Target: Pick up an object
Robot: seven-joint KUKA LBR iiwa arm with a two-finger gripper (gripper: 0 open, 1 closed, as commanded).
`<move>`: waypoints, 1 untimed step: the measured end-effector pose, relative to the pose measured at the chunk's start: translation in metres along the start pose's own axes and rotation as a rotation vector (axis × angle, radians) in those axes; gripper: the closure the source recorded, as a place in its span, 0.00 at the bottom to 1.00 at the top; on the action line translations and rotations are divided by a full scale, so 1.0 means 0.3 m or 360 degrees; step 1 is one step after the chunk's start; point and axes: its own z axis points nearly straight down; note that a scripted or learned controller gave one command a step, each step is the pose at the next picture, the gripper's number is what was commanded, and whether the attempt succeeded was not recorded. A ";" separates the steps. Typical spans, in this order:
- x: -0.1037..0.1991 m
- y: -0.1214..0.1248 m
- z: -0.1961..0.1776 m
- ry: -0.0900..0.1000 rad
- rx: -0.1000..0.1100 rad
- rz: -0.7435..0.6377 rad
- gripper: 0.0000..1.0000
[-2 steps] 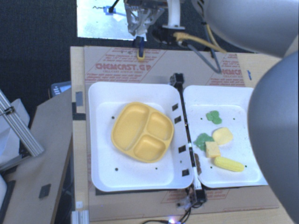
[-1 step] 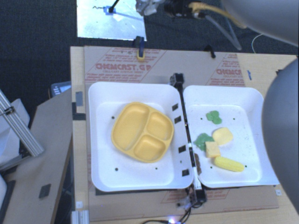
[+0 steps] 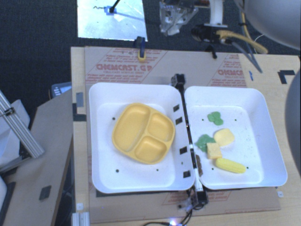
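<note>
A yellow divided tray (image 3: 143,133) is seen lying in the left bin (image 3: 101,168). In the right bin (image 3: 268,126) are grouped a small green piece (image 3: 216,118), a pale yellow slice (image 3: 225,137), a yellow cube (image 3: 214,150) over a green leaf piece (image 3: 203,141), and a corn cob (image 3: 230,165). The gripper (image 3: 171,20) is held high above the worktop's (image 3: 197,65) far edge, nothing gripped; how far it is opened cannot be told.

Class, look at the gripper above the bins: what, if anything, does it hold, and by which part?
Nothing is held. The gripper hangs beyond the bins' far edge with nothing between its fingers; the toy foods, such as the corn cob, lie in the right bin.
</note>
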 end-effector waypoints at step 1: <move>-0.182 0.001 0.086 0.0001 -0.0005 -0.0002 1.00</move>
